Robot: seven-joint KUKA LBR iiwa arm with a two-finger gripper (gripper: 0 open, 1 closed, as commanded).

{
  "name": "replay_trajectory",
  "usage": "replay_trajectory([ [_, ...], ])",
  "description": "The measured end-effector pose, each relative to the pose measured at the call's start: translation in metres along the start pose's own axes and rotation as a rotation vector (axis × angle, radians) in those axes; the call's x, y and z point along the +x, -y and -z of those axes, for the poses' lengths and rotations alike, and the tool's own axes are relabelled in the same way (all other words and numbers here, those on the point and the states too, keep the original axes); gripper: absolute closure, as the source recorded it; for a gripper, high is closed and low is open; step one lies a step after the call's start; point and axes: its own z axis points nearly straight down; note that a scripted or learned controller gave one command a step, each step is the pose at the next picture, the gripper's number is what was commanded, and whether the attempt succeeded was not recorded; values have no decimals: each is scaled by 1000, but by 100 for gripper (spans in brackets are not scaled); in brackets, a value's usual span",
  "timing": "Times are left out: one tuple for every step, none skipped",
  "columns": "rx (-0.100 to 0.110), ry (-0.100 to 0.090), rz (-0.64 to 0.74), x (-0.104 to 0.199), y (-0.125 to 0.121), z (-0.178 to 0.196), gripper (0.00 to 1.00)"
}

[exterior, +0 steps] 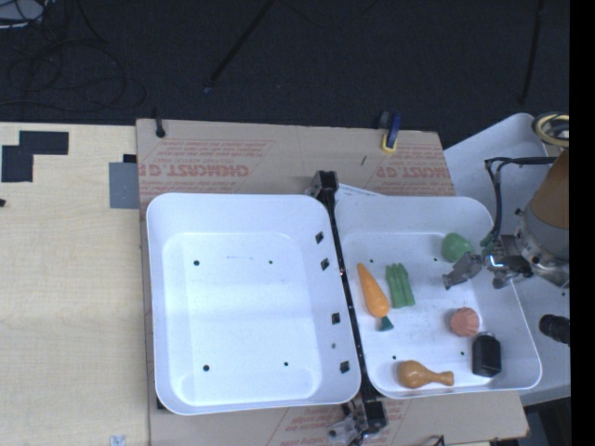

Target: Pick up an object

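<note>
From my remote seat I see the bench (pixel 65 277) first, pale wood with a sheet of printed cardboard (pixel 279 161) laid over it. On that cardboard sit the two white bins. The left bin (pixel 167 249) takes up the middle of the view; the right bin (pixel 423 221) lies at its 3 o'clock, the two rims touching along a dark clip strip.

The arm (pixel 558 193) comes in at the 3 o'clock edge of the view, its orange band showing above the wrist. The gripper (pixel 469 269) hangs over the right bin's 2 o'clock area, just below a green ball (pixel 455 246). Its grey fingertips look slightly parted, but I cannot tell how far open it is, and I see nothing between the fingers.

Inside the right bin, taking the bin's centre as the dial: an orange carrot (pixel 374 292) lies at 9 o'clock, with a green ridged piece (pixel 401 285) just beside it on its 3 o'clock side. A yellow-orange pear-shaped toy (pixel 423 374) rests at 6 o'clock near the rim. A black block (pixel 486 354) sits at 4 o'clock, and a small pinkish ball (pixel 464 321) is just above it, near but apart from the gripper.
</note>
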Motion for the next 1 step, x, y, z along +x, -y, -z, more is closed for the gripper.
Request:
replay_trajectory([
  [2, -1, 1, 0, 29, -81, 0],
])
